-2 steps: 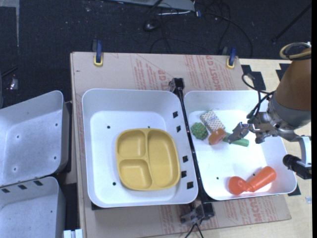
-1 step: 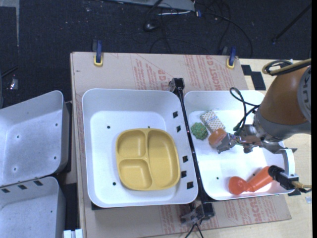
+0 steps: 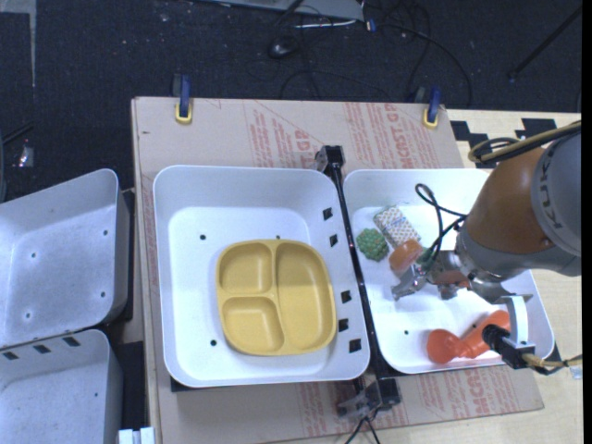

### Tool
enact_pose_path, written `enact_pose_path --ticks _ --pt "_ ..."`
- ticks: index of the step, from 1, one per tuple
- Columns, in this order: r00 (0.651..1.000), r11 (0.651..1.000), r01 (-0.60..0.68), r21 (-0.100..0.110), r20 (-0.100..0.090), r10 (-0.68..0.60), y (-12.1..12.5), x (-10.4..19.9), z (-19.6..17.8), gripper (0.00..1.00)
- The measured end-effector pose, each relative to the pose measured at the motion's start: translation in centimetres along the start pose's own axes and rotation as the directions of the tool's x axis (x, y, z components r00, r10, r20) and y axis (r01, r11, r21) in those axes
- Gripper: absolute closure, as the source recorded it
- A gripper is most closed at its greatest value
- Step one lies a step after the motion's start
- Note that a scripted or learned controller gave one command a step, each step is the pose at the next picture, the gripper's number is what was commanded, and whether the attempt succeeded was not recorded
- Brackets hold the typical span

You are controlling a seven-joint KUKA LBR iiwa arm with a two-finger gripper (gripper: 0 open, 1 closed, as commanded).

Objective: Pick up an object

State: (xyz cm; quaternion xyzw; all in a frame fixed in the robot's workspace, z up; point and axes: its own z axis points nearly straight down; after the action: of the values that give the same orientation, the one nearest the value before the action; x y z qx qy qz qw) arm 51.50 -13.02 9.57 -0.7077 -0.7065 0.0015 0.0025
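On the far left we see two spare white trays (image 3: 57,248) lying off the bench, on the dark floor. Next comes the left bin (image 3: 185,202), and in it a yellow divided plate (image 3: 276,296) with three compartments, lying flat near the middle.

Across the black divider (image 3: 350,248) we reach the right bin (image 3: 407,363). A green knobbly ball (image 3: 372,243) lies close to the divider, and just beside it, up and to the right, a small speckled block (image 3: 395,221) (pale, dotted with colour). An orange piece (image 3: 404,254) sits just below the block, touching or nearly touching the gripper (image 3: 410,285), which hangs low over the middle of this bin. Whether the tool is clenched or released we cannot tell from this slant, and we see nothing clearly held. Nearer the front wall lies an orange-red scoop-shaped object (image 3: 455,342), well apart from the green ball.

Farthest right is the arm (image 3: 527,220), its orange band above the wrist, with a black cable (image 3: 435,206) looping over the bin.
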Motion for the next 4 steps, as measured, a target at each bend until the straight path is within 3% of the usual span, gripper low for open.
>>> enact_pose_path --ticks 1,3,4 --pt "1.0 1.0 -0.001 -0.005 0.001 0.001 0.1 0.0 -1.3 1.0" --pt "1.0 1.0 0.004 -0.011 0.003 -0.004 0.4 0.4 -12.4 1.0" --pt "1.0 1.0 0.01 -0.007 0.0 -0.01 1.6 6.6 -12.9 1.0"
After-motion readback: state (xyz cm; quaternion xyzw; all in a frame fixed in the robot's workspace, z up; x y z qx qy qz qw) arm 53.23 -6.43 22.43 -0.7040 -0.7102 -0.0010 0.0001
